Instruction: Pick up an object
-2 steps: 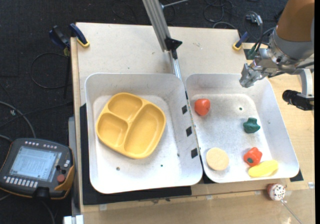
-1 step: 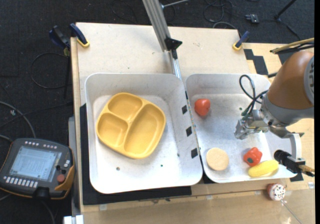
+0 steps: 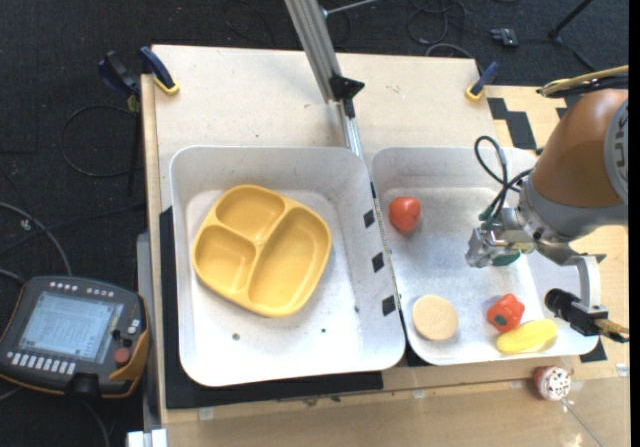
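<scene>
Yellow divided plate [image 3: 262,249] sits in left bin [image 3: 190,175], three compartments, nothing else w/ it. Right bin [image 3: 430,160] has a red tomato-like piece [image 3: 404,214] near its upper left, a round tan disc [image 3: 435,318] at the lower edge, a red pepper-like piece [image 3: 505,311] and a yellow banana-like piece [image 3: 526,337] touching it in the lower right corner. Hand [image 3: 490,247] is over the right bin's middle-right, above the pepper; can't tell its grip state, nothing visibly held. Pendant [image 3: 70,333] lies on floor left of worktop [image 3: 250,95].

Right bin's [image 3: 440,167] middle lies bare between tomato [image 3: 404,214] and cookie [image 3: 435,318].
</scene>
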`<move>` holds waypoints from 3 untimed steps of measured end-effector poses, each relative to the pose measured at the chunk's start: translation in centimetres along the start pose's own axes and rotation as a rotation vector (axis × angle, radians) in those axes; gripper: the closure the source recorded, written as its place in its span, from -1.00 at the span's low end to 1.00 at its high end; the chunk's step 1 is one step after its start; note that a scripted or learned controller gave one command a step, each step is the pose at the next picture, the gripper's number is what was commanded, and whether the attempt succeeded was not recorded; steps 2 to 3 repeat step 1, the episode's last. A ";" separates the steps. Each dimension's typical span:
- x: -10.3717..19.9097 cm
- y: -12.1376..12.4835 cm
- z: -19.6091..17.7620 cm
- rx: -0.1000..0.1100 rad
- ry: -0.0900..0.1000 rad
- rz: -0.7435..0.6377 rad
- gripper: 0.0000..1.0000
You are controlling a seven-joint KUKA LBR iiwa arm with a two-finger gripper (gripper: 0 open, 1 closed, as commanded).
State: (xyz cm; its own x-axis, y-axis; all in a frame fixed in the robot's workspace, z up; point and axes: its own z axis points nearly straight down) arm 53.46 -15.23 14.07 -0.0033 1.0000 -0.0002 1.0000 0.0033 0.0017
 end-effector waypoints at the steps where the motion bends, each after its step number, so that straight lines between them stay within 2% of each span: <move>1: 2.8 -0.3 -0.5 0.002 0.002 -0.001 1.00; 3: 2.8 -0.3 -0.5 0.002 0.002 -0.001 1.00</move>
